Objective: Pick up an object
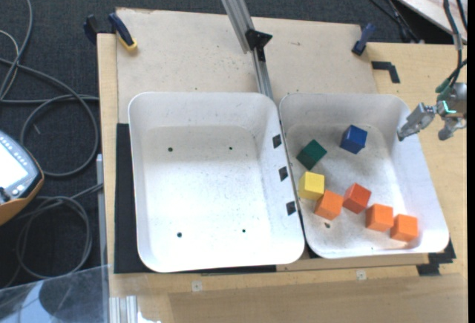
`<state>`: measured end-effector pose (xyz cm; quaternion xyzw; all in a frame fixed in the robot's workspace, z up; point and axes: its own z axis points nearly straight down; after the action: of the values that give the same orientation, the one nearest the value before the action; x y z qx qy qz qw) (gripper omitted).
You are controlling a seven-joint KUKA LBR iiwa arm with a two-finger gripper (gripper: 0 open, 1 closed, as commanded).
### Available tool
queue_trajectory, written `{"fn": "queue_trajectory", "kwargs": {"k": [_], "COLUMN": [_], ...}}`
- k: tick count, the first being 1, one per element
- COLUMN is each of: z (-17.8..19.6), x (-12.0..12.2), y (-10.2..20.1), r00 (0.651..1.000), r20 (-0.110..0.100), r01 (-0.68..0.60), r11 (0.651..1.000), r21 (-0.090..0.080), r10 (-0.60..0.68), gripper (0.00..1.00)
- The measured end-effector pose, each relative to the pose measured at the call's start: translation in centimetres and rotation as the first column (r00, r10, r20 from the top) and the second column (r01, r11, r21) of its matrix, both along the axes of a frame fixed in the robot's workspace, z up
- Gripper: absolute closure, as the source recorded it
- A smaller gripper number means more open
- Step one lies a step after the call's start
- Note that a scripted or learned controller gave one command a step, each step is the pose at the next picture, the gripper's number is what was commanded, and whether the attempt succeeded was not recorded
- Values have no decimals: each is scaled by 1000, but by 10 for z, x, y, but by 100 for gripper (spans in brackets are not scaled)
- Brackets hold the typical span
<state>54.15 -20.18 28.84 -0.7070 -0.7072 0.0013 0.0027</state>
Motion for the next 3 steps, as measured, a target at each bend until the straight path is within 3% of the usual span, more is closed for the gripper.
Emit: {"fn": "queue_trajectory", "kwargs": {"k": [1,3], "z": [2,-90], "x": [1,1], "y": [0,-10], "r00": [1000,1000], "r20": [4,-2], "r01": [-1,0], "r11": [1000,1000], "r21": [-1,0], "r10": [1,0], "gripper": [0,0]}}
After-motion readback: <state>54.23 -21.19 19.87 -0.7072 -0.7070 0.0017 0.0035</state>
